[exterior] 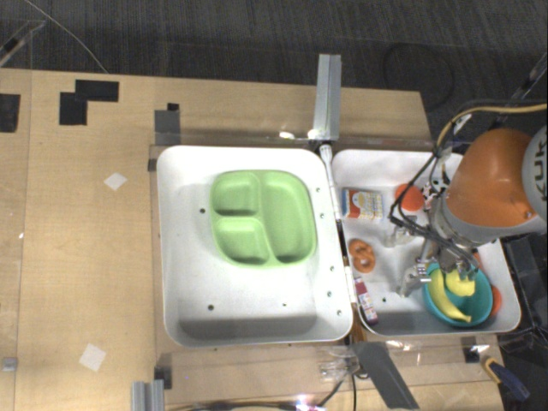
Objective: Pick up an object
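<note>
The gripper (425,274) hangs low in the right bin (510,319), just left of a curved yellow banana (456,296) lying in a round teal bowl (479,308). Whether it is apart or together cannot be told. A smooth green tray (260,217) fills the left bin (184,255).

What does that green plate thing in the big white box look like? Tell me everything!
The light green divided plastic tray has rounded corners and three sunken compartments: two smaller ones on the camera view's left side and one long one on the right. It looks smooth and matte. It lies flat, turned slightly askew, on the floor of the left white bin, nearer the far wall. Nothing sits in it, and nothing but the bin floor touches it.
</note>
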Robot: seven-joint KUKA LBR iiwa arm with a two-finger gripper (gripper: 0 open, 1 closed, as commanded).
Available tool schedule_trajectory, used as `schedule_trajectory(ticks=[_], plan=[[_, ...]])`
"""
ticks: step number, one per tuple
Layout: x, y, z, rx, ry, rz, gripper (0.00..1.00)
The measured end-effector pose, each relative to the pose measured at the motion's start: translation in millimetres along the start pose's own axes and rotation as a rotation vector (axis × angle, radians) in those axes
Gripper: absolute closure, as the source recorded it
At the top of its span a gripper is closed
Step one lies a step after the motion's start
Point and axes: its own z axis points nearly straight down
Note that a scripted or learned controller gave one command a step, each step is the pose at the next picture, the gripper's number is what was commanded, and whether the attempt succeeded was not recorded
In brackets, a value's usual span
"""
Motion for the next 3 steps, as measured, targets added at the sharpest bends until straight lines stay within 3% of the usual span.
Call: schedule_trajectory(ticks=[1,2,3], plan=[[23,33,-1,0.001,-0.005,-0.037,0.00],[-52,-28,2,0.001,0.003,-0.123,0.00],[-17,-17,1,0.000,-0.001,0.032,0.00]])
